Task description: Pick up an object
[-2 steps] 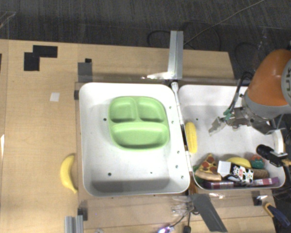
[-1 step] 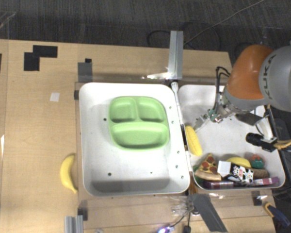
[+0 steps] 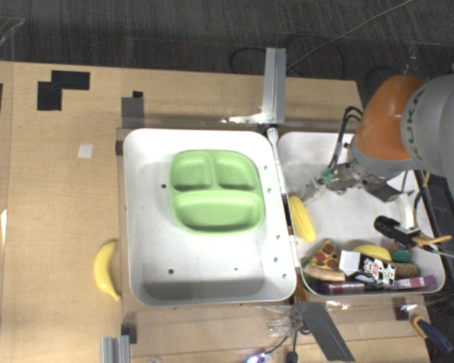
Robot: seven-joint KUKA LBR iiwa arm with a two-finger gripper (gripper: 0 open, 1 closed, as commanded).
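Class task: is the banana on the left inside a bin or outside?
Outside. The banana lies on the wooden bench, just left of the left bin.

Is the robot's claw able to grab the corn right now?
Probably yes. The corn lies by the right bin's left wall with nothing on top of it, and the claw hangs just above and to its right. The wall alongside may crowd the grab.

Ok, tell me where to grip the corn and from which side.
Grip the corn across its middle, coming straight down from above. It lies flat and lengthwise against the right bin's left wall, so the fingers would probably best close across its narrow width; the wall side looks tight, so expect little clearance there.
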